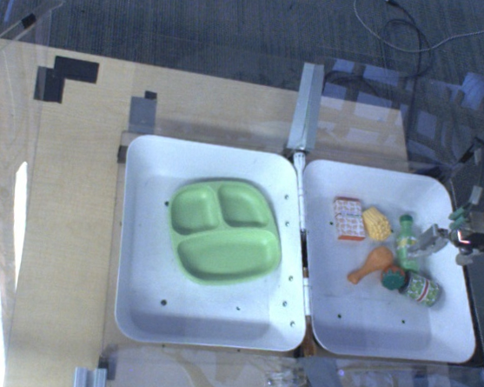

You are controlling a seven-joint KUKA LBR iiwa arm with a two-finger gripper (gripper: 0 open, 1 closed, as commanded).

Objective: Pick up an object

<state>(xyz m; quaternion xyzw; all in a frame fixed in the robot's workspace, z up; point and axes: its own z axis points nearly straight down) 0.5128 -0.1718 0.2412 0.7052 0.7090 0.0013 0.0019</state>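
Nearest the lens, the right bin [330, 331] carries a cluster of small items, left of which a green tray [224, 230] lies in the left bin [132, 306]. Whether the pincer [436, 239] is apart or together cannot be told. Beside it, the drumstick [371, 265], can [421, 291] and corn [377, 222] crowd; a neighbour may be nudged, spoiling the grasp.

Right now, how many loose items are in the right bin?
5, clustered mid-bin: red-and-white packet, corn cob, chicken drumstick, green bottle, and a can nearest the gripper. Smaller pieces may be hidden.
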